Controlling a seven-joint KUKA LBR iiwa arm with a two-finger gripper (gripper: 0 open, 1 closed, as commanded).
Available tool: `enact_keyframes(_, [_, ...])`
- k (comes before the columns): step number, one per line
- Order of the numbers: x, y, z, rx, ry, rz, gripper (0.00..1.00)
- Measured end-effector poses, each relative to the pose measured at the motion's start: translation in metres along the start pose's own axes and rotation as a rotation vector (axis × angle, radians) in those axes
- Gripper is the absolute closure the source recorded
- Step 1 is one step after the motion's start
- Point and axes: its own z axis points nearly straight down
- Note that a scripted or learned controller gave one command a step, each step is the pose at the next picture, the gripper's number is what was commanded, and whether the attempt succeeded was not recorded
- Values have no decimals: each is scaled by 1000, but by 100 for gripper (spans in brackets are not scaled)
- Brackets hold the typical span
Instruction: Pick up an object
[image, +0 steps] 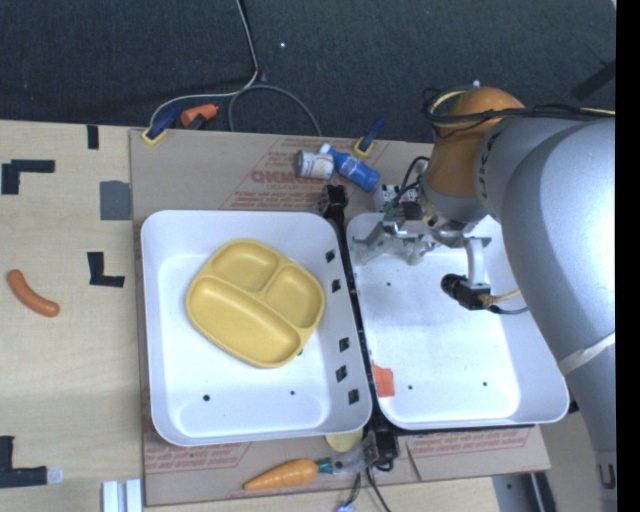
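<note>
My end effector (400, 238) hovers at the right bin's (450, 400) upper-left corner; whether it is apart or together, I cannot tell.

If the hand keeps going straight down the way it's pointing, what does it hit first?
Most likely the bare white floor of the right bin, near its far edge. The hand hangs there with nothing visible beneath it, though depth is hard to judge from this slanted view.

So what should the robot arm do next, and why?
Probably swing left toward the yellow plate in the left bin. The tool sits at the right bin's top left corner, with nothing near it to grab except a small orange bit lower down.
</note>
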Motion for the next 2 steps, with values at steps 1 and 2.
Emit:
enact_keyframes(1, [0, -33, -1, -2, -1, 1, 0])
enact_keyframes(2, [2, 1, 0, -1, 1, 0, 0])
